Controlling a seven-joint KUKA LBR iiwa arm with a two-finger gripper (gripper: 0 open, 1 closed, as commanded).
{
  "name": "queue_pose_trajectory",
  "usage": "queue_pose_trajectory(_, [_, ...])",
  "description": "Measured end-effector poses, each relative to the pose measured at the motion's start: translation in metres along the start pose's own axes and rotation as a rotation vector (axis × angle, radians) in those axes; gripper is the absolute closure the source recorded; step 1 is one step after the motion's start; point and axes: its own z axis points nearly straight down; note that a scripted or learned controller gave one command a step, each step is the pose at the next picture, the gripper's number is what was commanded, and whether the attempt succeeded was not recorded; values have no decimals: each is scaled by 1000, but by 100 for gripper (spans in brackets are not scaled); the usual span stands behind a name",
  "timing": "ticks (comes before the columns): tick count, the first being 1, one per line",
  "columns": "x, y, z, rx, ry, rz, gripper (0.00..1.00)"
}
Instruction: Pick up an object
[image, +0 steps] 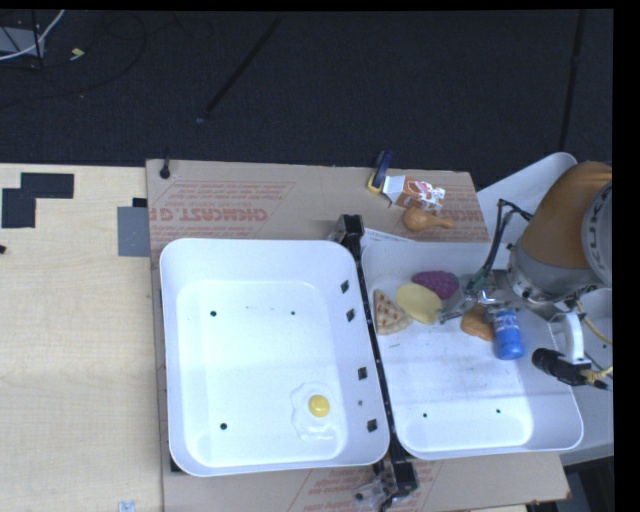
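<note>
The right bin (470, 425) holds a small cluster at its far end. There lie a yellow lemon-like piece (418, 302), a purple piece (435, 283) behind it, and a tan waffle-like wedge (390, 312) by the bin's left wall. A brown piece (478, 325) and a blue bottle (508, 336) lie further right. My gripper (468, 302) is low in the bin, between the purple piece and the brown piece, close to the yellow one. The arm's orange band (565, 215) rises behind it at the right. A fried egg toy (318, 410) lies in the left bin (200, 300).
On the cardboard behind the right bin lie a brown croissant-like item (428, 220), a red and white packet (420, 190) and a blue and yellow clip (380, 172). A black clamp (350, 228) sits where the bins meet. A black and yellow part (560, 367) juts over the right bin's right rim.
</note>
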Motion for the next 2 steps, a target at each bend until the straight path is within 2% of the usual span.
queue_pose_trajectory(1, [47, 47, 6, 15, -16, 9, 0])
queue_pose_trajectory(2, [85, 45, 5, 20, -26, 16, 0])
